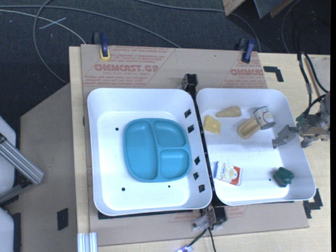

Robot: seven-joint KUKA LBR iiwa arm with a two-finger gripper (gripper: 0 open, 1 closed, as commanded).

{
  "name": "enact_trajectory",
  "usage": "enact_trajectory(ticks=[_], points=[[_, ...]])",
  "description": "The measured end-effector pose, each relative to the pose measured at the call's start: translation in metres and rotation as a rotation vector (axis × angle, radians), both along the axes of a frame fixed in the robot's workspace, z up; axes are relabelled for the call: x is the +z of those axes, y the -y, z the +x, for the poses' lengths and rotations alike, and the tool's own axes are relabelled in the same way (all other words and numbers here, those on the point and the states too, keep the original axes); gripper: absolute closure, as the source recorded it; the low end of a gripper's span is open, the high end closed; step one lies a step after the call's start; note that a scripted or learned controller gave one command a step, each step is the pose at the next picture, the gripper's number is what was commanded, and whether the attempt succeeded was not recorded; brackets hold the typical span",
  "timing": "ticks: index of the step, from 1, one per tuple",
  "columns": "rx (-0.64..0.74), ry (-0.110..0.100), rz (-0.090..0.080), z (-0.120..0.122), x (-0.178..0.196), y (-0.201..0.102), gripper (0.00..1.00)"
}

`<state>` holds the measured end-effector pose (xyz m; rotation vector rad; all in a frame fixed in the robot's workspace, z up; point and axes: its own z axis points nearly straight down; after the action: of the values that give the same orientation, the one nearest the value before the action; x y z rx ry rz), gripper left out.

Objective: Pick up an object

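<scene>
Bench (pixel 52 140) bears two bins. Left bin (pixel 100 109) holds a blue plate (pixel 156 149). Right bin (pixel 262 185) holds a carton (pixel 228 173), bottle (pixel 255 123), two yellow pieces, green block (pixel 283 176). Gripper (pixel 286 136) hangs over its right edge; finger spread unclear.

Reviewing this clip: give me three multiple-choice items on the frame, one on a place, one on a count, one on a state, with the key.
1. Where does the blue plate lie?
A. left bin
B. right bin
C. on the bench outside both bins

2. How many loose things lie in the right bin?
A. two
B. five
C. eight

3. How does the gripper stand?
A. carrying the green block
B. at the right bin's right side, holding nothing
C. pressed onto the blue plate

Key: 1 A, it fills the left bin. 2 B, five separate things show. 3 B, nothing between its fingers.
</scene>
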<state>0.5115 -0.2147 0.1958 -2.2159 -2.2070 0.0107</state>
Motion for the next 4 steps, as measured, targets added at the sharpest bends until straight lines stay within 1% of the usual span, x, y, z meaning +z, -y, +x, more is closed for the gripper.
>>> enact_trajectory(ticks=[1,2,3,4], points=[[0.004,0.014,-0.004,0.003,0.007,-0.001,0.0],[0.003,0.009,-0.002,-0.001,-0.041,0.008,0.0],[0.006,0.009,0.004,-0.005,-0.103,0.004,0.0],[0.006,0.012,0.003,-0.004,-0.111,0.001,0.0]])
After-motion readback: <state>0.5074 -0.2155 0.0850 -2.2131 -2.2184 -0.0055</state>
